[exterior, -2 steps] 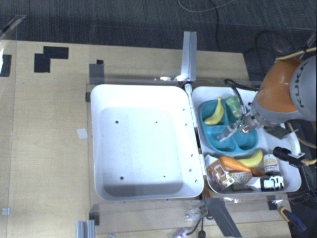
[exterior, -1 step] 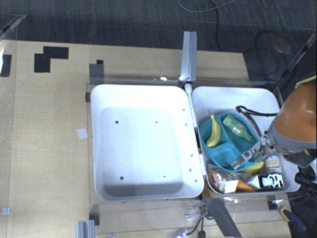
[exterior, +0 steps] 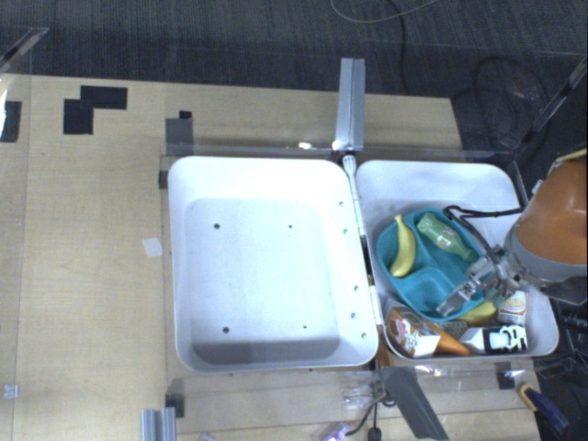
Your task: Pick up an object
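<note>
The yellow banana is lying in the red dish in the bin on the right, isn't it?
Not quite. The dish is teal blue, not red. The camera view shows the yellow banana lying in that dish, in the right bin, just as you said.

fixed overhead, slanted, over both bins

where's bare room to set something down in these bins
The left bin has bare white floor from wall to wall. The right bin is bare only along its far wall; nearer, the teal dish, banana, packets and the tool crowd it.
</note>
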### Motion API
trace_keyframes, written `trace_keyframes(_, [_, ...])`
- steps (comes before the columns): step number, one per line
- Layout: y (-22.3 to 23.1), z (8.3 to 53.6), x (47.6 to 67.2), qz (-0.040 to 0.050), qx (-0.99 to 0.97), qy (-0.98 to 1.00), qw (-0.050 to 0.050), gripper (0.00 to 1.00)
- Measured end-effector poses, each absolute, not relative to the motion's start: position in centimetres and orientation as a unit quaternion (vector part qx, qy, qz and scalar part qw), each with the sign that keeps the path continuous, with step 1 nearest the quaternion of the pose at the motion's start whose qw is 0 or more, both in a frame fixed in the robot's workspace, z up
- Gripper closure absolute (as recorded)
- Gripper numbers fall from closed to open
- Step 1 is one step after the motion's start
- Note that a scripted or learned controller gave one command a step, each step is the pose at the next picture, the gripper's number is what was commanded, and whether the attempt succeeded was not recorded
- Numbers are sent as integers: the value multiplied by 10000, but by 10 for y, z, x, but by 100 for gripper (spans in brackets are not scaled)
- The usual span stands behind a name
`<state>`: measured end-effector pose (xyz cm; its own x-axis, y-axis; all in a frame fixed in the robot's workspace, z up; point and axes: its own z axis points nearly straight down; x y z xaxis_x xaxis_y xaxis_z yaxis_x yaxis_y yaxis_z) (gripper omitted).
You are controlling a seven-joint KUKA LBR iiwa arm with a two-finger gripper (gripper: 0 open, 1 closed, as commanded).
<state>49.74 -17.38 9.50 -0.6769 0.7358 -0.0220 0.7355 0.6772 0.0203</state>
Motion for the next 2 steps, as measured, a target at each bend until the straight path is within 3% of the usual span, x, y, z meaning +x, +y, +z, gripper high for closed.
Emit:
trace_keyframes(1, [-174, 110, 502, 65, 4009, 9159, 200, 100])
trace_keyframes(2, [-207, 101, 599, -23, 1886, 9820, 136, 100])
